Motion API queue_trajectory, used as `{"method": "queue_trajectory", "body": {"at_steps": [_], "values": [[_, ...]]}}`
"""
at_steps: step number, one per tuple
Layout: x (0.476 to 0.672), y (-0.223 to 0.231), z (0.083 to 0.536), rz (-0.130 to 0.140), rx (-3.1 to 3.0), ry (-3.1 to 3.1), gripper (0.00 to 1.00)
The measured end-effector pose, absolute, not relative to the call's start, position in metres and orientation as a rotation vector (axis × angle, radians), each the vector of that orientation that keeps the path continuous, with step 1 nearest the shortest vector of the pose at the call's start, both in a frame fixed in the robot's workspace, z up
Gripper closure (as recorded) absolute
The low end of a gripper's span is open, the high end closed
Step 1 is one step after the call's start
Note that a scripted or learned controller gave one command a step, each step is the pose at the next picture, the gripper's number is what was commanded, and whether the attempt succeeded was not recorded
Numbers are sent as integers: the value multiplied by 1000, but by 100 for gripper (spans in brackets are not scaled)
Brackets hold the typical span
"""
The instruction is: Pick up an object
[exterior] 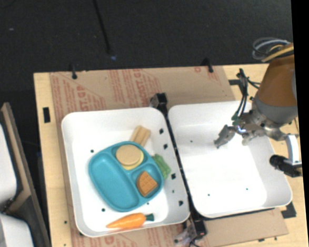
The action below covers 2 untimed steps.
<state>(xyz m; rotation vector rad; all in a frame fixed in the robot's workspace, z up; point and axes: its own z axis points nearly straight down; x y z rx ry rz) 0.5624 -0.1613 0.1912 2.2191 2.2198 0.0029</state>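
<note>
Arm over the right bin, toys in the left.

From above, the gripper [225,136] hangs over the right bin [228,194]; whether its fingers are wide or narrow, I cannot tell. In the left bin [79,136] sits a blue divided tray [114,184] carrying a round tan biscuit [130,155] and a brown waffle piece [147,183]. A wooden block [141,134] touches its upper edge, a green piece [163,166] lies beside it, and an orange carrot [128,221] lies near the bin's front wall.

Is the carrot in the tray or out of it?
Out. The carrot lies on the left bin's floor, just below the blue tray, near the bin's front edge.
</note>
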Motion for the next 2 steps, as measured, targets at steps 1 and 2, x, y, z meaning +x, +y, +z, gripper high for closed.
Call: {"method": "queue_trajectory", "body": {"at_steps": [1, 2], "values": [[583, -179, 215, 2, 2220, 2219, 0], [583, -199, 352, -1, 2133, 2306, 0]]}}
